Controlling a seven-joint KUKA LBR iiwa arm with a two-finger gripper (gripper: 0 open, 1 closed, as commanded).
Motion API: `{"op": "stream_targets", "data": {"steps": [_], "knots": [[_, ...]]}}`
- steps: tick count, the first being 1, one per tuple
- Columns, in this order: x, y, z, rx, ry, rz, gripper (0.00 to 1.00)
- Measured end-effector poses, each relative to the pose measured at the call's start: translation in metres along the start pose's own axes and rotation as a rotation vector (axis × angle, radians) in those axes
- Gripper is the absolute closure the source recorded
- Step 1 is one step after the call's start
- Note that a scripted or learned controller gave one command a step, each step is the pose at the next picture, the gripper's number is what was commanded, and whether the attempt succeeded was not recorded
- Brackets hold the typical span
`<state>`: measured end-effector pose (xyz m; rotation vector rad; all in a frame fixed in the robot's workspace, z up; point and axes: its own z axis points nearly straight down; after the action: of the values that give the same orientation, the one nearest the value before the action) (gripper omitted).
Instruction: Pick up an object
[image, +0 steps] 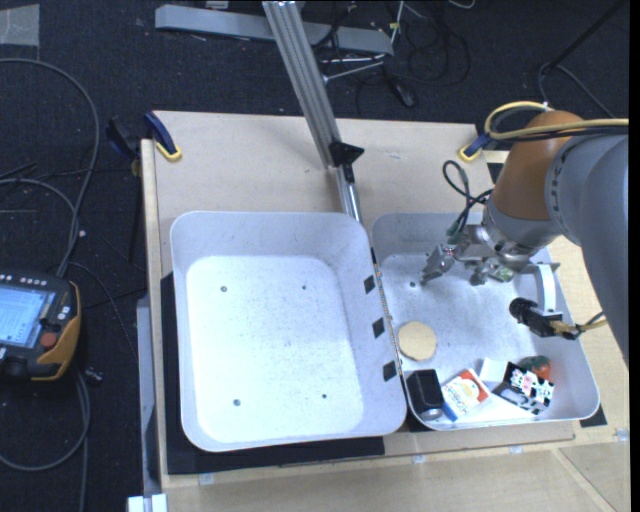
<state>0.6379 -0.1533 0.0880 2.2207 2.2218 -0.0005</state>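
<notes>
A dark carpeted floor (70, 420) strewn with black cables surrounds a pale wooden bench (250, 160). A handheld controller with a lit screen (30, 325) lies on the floor to the left. A grey metal pole (310, 90) slants down from the top of the view and ends at the far edge of the bins. Blue and yellow clamps sit at the bench's far left corner (163, 140) and near its far right corner (473, 148).

Two shallow white bins stand side by side on the bench, with small black clips (381, 325) along the line where they meet. The left bin (270, 340) is the larger and shows a speckled white floor.

The things to pick all lie in the right bin (455, 310), gathered toward its near end. A round tan disc (417, 341) lies flat just beside the bin's left wall. Nearer the camera, a small black box (425, 392) sits in the near left corner. Just to its right is an orange and white packet (465, 390), and further right, near the near right corner, is a black and white patterned pack with red and green on top (527, 384).

The grey arm (590, 190) reaches in from the right, its orange band (525, 170) above the wrist. The tool (436, 268) is over the far part of the right bin, well apart from all four things. Whether it is wide or narrow cannot be told from this angle, and nothing shows in its grasp.
</notes>
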Motion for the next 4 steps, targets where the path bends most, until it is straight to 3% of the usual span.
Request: {"op": "stream_targets", "data": {"steps": [1, 4], "knots": [[0.000, 0.002, -0.013, -0.005, -0.001, 0.000, 1.00], [0.012, 0.013, -0.148, -0.004, 0.000, 0.000, 1.00]]}}
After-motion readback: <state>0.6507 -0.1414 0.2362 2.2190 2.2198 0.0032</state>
